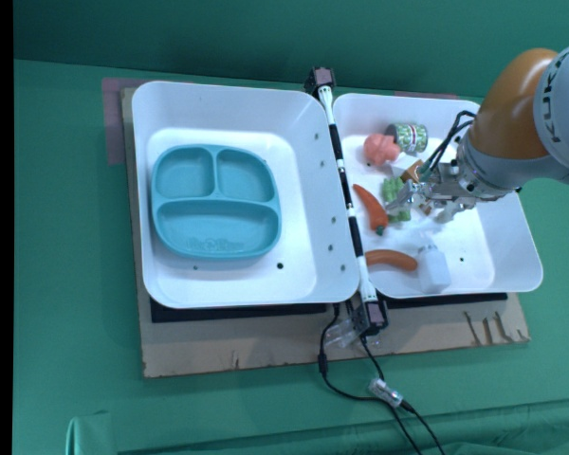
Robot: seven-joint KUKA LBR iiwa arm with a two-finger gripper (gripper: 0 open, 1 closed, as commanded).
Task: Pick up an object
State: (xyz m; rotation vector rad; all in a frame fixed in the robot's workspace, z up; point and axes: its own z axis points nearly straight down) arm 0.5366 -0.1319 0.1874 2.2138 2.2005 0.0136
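Reaching from right, end effector low over right bin.

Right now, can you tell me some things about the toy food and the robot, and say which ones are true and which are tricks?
1. The teal plate lies in the left bin. True.
2. The gripper is over the left bin. False: it is over the right bin, beside the green toy.
3. The carrot lies near the divider between the bins. True.
4. The sausage lies on the teal plate. False: it lies in the right bin, next to the white bottle.
5. The green can sits near the right bin's far edge. True.
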